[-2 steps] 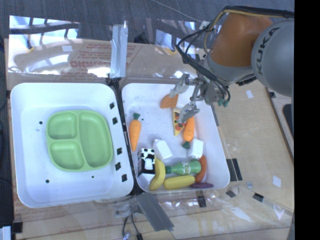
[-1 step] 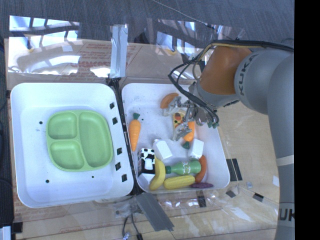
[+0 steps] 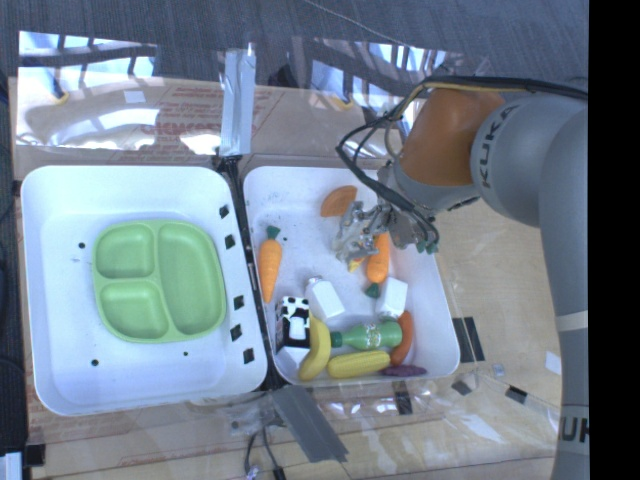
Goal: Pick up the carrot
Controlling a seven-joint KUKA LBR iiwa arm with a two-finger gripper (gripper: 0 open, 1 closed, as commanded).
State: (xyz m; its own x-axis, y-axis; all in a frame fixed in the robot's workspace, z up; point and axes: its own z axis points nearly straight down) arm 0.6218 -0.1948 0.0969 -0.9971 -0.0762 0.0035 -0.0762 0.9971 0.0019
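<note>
Two carrots lie in the right bin (image 3: 440,298). One carrot (image 3: 270,265) rests along the bin's left wall, green top pointing to the back. The second carrot (image 3: 380,259) sits mid-bin with its green top (image 3: 372,290) toward the front. My gripper (image 3: 364,236) is low in the bin, right over the upper end of that second carrot and touching or nearly touching it. The metal parts blur together, so whether the carrot is gripped is unclear.
An orange slice (image 3: 338,200) lies behind the gripper. A white bottle (image 3: 323,297), white block (image 3: 394,295), black-and-white toy (image 3: 293,322), two bananas (image 3: 357,365), green bottle (image 3: 366,336) and red pepper (image 3: 404,335) crowd the front. The left bin (image 3: 45,298) holds a green divided plate (image 3: 160,280).
</note>
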